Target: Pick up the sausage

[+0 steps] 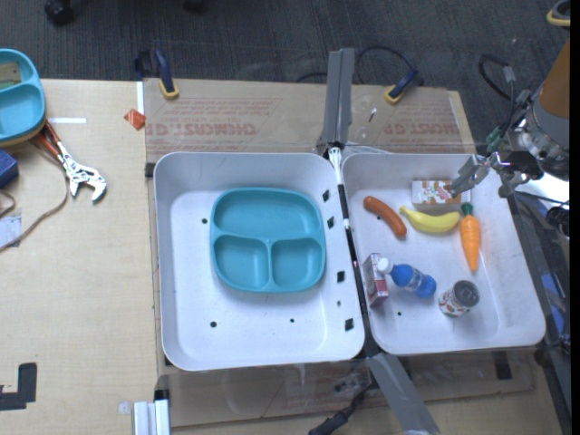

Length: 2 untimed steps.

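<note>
While the two-finger gripper point(475, 172) hovers at the right white bin's point(521, 320) far right rim, its finger spread cannot be told; nothing visibly held. Bare floor lies left of it. Reddish-orange sausage point(385, 216) lies well left and nearer the camera, beyond the yellow banana point(432, 220), by the dividing wall.
</note>
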Tool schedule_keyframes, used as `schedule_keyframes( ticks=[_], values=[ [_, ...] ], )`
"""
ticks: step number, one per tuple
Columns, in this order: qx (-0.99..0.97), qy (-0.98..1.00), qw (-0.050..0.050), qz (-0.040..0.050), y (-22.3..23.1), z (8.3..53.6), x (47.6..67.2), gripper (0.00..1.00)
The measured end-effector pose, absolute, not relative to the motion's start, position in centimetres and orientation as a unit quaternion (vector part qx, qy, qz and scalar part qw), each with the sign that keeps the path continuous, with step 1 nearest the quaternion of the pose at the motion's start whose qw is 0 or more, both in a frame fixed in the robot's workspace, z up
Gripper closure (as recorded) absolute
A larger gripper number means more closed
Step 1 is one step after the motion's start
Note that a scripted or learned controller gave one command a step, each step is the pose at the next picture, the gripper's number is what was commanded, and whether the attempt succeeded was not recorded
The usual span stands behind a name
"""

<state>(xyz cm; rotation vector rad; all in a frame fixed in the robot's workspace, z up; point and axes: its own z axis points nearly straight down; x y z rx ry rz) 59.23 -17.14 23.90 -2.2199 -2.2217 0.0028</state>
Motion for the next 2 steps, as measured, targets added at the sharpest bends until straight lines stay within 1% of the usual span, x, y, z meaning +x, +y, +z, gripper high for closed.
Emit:
schedule_keyframes(
  ticks=[1, 2],
  values=[
    [-0.706, -0.708, 0.000, 0.0013, -17.2, 24.8, 59.3, 1.00],
    [-0.630, -0.777, -0.002, 0.0006, -22.3, 33.5, 65.9, 1.00]
  ],
)
